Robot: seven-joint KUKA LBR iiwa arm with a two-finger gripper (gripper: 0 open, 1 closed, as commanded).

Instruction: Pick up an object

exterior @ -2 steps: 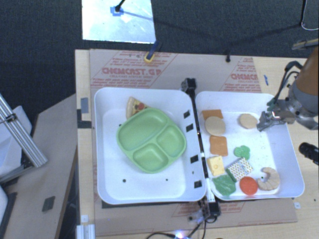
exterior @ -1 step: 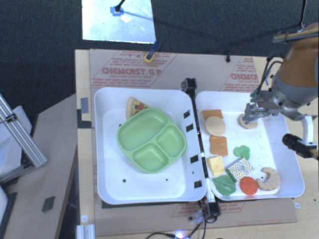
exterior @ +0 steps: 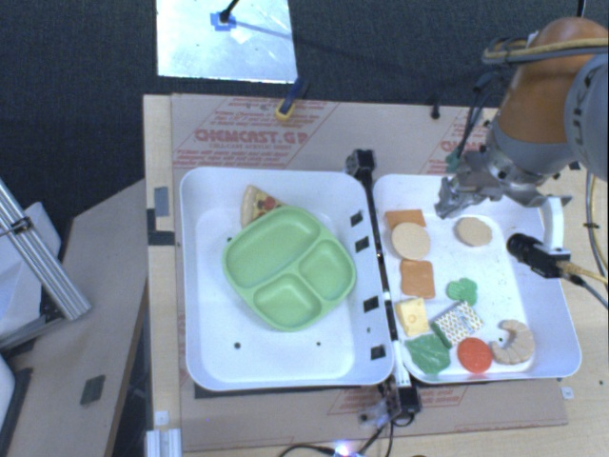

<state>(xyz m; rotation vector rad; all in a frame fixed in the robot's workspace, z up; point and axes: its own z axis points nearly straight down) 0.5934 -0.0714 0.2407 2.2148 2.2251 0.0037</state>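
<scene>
The hand (exterior: pixel 453 201) hangs over the right white bin (exterior: pixel 552 350); I cannot tell its state. Go straight down onto the round tan cookie (exterior: pixel 473 231).

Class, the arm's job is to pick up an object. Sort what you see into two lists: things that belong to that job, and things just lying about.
Belonging to the job:
- grey two-finger gripper
- round beige toy biscuit
- orange toy cracker square
- yellow toy cheese block
- round red toy tomato

Just lying about:
- green three-compartment plastic plate
- toy pizza slice
- shiny metal sheet
</scene>
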